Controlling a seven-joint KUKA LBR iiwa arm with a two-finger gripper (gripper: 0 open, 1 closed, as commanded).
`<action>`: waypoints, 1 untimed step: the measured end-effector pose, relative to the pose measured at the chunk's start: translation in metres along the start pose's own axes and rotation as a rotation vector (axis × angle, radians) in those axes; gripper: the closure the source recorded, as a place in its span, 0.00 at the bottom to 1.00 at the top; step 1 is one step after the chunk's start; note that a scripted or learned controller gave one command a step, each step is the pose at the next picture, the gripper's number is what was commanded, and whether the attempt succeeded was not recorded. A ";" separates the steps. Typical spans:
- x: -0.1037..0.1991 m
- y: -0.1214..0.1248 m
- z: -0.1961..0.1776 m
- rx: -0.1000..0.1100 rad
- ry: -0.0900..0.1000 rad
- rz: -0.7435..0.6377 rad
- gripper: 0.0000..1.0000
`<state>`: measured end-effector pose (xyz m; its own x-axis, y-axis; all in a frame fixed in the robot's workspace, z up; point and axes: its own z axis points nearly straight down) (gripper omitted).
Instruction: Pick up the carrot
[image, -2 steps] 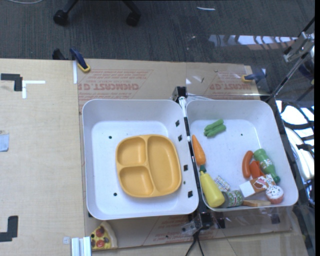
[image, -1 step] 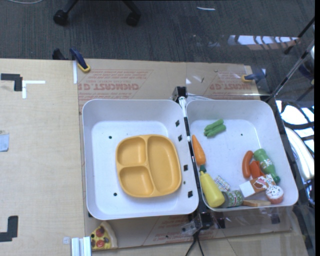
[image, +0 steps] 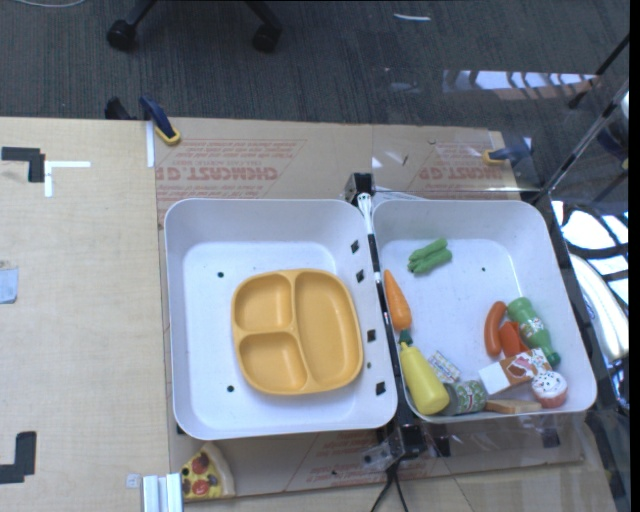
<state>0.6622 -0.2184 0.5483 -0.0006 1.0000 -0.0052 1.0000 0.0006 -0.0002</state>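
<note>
the carrot lies in the right bin, against its left wall, just above a yellow bottle. nothing grips it, so the pick looks not yet begun. i cannot tell the gripper's state. reach, grasp and lift all remain.

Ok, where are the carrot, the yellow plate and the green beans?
carrot (image: 397, 302), camera view, middle of its orange body.
yellow plate (image: 297, 372), camera view, on a divider ridge.
green beans (image: 429, 256), camera view, middle of the bunch.
</note>
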 end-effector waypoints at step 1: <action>0.000 0.000 0.000 0.000 0.000 0.000 0.00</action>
<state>0.6622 -0.2185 0.5481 -0.0002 1.0000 -0.0048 1.0000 0.0002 -0.0006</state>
